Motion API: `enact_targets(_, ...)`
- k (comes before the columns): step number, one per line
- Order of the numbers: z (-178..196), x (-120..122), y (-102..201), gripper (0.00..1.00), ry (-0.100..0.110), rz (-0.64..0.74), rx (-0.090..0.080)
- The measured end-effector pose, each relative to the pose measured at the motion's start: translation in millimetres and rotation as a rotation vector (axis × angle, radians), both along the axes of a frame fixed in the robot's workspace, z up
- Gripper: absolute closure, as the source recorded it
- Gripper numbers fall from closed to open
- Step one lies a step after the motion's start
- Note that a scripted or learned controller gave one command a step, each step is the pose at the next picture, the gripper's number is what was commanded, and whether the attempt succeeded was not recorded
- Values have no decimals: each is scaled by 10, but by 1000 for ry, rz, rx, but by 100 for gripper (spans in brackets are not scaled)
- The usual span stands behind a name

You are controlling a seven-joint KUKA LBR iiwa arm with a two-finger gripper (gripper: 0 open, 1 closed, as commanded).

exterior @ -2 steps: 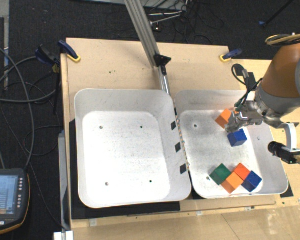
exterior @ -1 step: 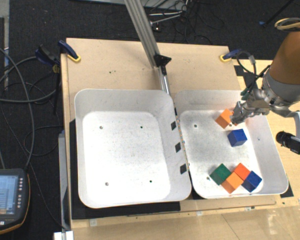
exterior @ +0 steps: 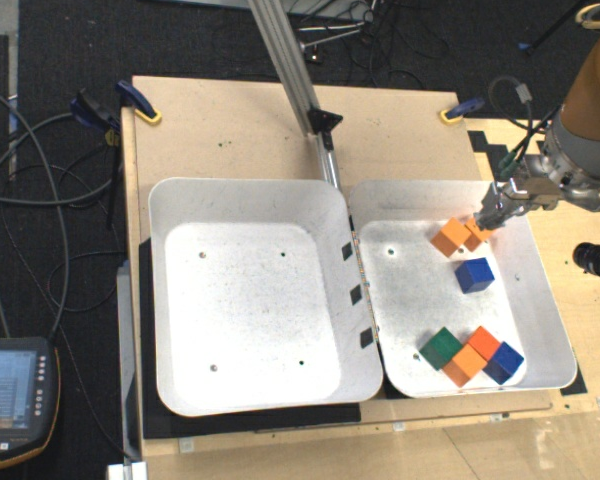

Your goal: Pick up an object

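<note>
jaws (exterior: 490, 218) low, touching orange block (exterior: 454, 236)

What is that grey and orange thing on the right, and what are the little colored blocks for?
That is a robot arm. At its tip is a gripper, a hand with two fingers. The camera looks down from above on a wooden bench with two white bins. The right bin has blocks: an orange block right by the gripper, a blue block, and a cluster with a green block. The left bin sits beside it. The robot should pick one up. I cannot tell if it grips anything.
</note>
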State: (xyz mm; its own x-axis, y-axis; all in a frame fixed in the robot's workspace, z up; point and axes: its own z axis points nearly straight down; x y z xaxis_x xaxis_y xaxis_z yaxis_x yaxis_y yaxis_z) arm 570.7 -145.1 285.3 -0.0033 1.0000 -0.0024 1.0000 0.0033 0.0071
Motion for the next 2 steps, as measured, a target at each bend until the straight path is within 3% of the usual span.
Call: enact_targets(2, -325, 418, 1042, 100, 8, 4, 3)
